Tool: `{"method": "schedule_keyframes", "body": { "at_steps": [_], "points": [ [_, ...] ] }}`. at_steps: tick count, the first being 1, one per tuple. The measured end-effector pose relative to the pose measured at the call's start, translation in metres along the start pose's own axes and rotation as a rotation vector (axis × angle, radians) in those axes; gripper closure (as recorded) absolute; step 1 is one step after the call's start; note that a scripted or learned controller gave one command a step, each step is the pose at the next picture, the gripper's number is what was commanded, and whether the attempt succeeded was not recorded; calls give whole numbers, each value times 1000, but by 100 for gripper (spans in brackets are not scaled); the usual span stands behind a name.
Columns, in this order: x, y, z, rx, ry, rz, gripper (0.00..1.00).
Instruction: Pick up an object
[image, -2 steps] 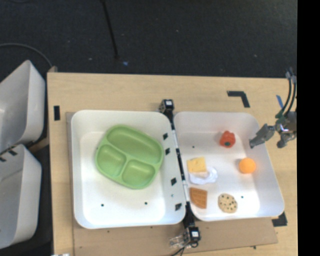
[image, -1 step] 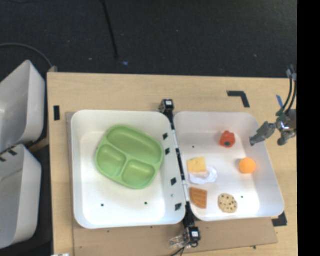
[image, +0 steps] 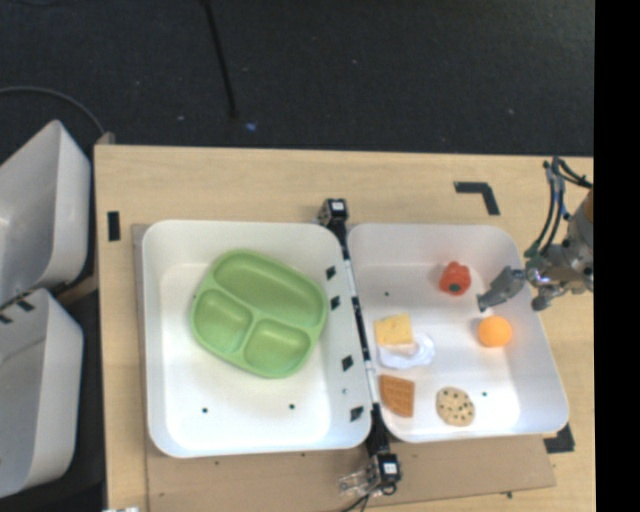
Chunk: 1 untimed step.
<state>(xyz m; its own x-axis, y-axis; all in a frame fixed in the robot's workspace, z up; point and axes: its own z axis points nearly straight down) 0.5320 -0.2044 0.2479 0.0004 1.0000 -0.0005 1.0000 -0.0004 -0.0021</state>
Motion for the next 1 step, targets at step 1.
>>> {"method": "schedule_keyframes", "body": {
  "at_steps": [1],
  "points": [
    [1, -2, 63, 3, 1, 0, 0]
  ]
}}
